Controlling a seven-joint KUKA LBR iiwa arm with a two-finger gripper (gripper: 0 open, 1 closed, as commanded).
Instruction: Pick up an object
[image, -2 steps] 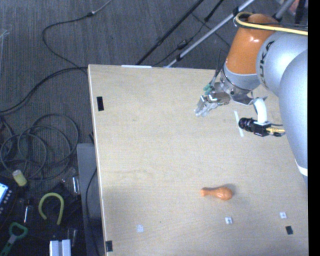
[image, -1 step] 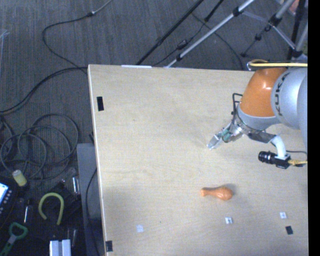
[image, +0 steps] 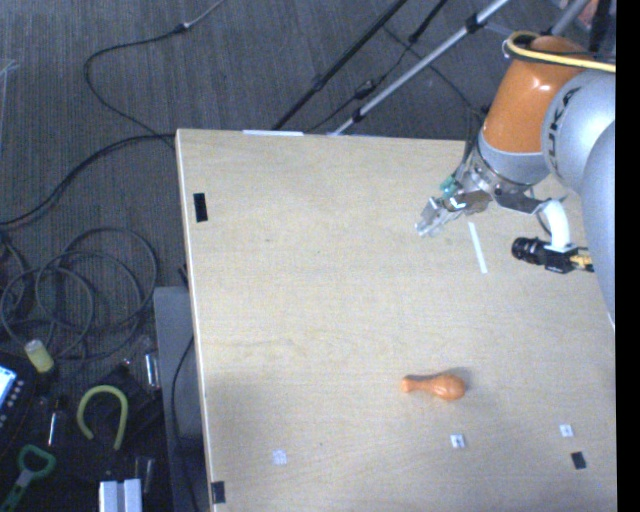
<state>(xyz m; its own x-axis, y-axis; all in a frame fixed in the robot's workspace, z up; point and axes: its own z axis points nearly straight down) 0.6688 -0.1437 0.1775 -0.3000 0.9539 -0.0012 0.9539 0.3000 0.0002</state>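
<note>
Worktop (image: 300, 300): pale wooden board, seen at a slant from above; dark carpeted floor beyond its left and far edges.
Arm (image: 590, 120): grey, with an orange band above the wrist; enters over the far right corner of the worktop.
Gripper (image: 432, 222): silvery, pointing down and to the left, above the far right part of the worktop, away from its edges.
Grip state: cannot be told from this view.
Orange object (image: 436, 385): small, bulb-shaped with a narrow neck pointing left; lies flat on the worktop toward the near edge, right of the middle, well apart from the gripper.
White stick (image: 478, 248): thin and straight, just beside the gripper, on the side toward the right edge.
Black marker (image: 200, 207): small rectangle on the worktop close to the left edge, toward the far end.
White tags (image: 458, 440): small squares scattered along the near edge.
Cables (image: 80, 270): dark loops on the floor left of the worktop.
Green hook (image: 103, 410): curved piece on the floor by the near left corner.
</note>
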